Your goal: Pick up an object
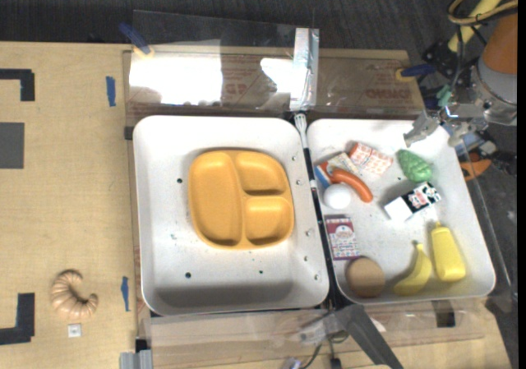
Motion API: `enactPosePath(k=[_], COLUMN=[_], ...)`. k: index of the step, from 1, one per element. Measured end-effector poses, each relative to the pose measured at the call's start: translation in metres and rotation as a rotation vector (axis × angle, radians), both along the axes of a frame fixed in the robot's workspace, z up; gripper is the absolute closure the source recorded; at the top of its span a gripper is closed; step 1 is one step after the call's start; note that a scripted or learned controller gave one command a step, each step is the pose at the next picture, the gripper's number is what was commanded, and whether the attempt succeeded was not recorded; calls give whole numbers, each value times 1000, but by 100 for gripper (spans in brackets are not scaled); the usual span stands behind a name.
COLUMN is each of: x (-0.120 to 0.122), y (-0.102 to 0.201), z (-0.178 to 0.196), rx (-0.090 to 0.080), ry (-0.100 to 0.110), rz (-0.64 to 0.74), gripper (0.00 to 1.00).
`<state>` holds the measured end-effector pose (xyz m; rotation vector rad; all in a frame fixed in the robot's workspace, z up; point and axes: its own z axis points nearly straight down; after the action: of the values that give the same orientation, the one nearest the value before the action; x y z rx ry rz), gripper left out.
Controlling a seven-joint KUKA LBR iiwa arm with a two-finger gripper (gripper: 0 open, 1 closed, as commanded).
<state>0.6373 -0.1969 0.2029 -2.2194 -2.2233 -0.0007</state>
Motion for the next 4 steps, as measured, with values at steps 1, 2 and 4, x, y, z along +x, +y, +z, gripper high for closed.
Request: enactPosePath(k=[1,2,4], x=[1,0,-40], y=[35,36,73], z=[-93,-96,-38], rx=[-3,-2,0], ry=[-9,-4,-2], rz=[100,100,186], gripper=[0,0,0])
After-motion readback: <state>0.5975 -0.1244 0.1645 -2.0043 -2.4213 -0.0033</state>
